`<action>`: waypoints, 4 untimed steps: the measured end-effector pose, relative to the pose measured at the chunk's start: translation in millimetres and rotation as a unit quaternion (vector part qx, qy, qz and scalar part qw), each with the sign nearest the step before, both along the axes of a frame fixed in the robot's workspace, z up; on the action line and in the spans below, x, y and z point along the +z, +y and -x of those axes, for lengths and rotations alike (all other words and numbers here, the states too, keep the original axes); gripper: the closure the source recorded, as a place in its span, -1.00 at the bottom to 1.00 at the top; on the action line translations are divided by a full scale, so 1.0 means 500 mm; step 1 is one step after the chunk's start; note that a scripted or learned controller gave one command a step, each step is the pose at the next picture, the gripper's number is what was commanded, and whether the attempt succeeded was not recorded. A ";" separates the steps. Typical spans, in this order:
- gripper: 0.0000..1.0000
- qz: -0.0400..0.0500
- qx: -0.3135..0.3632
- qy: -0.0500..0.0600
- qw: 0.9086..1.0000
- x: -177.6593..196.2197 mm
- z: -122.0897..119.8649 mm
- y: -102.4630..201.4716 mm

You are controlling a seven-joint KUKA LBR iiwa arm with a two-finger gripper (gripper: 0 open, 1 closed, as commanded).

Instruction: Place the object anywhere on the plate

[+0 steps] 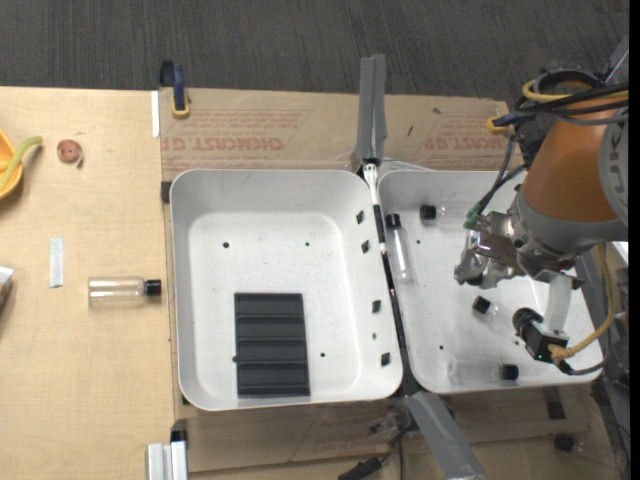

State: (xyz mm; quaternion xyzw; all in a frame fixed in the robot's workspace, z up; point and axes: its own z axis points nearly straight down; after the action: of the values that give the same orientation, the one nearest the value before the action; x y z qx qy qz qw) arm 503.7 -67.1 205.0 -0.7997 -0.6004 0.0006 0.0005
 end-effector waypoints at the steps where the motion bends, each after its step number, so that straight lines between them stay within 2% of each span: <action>1: 1.00 0.001 -0.060 0.002 0.998 -0.031 -0.095 0.183; 2: -1.00 0.001 -0.060 0.002 0.998 -0.031 -0.095 0.183; 3: -1.00 0.002 0.001 0.001 1.000 -0.030 -0.263 0.112; 4: -1.00 0.001 0.074 0.000 0.997 -0.029 -0.309 -0.005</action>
State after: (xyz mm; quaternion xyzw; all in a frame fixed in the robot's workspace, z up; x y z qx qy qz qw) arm 658.4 -69.5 190.5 -0.7528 -0.6583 0.0017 -0.0001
